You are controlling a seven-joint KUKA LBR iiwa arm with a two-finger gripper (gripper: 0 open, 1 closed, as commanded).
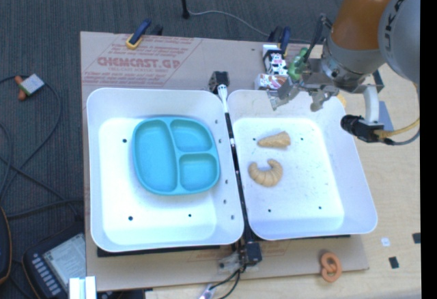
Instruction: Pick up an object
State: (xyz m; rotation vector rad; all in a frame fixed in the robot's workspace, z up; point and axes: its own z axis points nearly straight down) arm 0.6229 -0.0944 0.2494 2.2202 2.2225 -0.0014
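Turquoise plastic is what we meet first: a divided plate (176, 155) with three compartments lies flat in the left bin (109, 222), and nothing sits in it. Moving across the seam where the two bins meet, we come to the right bin (341, 216), which holds two croissants. The upper croissant (274, 140) lies near the bin's far end; the curled croissant (265, 173) rests just below it, the two close but apart.

Further right and up, the gripper (298, 98) hangs over the far rim of the right bin with its two fingers spread apart and nothing between them. It stands clear of both pastries, beyond the upper one.

We judge the pick as not yet begun: both croissants lie on the bin floor untouched. What remains is to bring the fingers over one pastry, lower, close on it and lift. The upper croissant is the nearer candidate.
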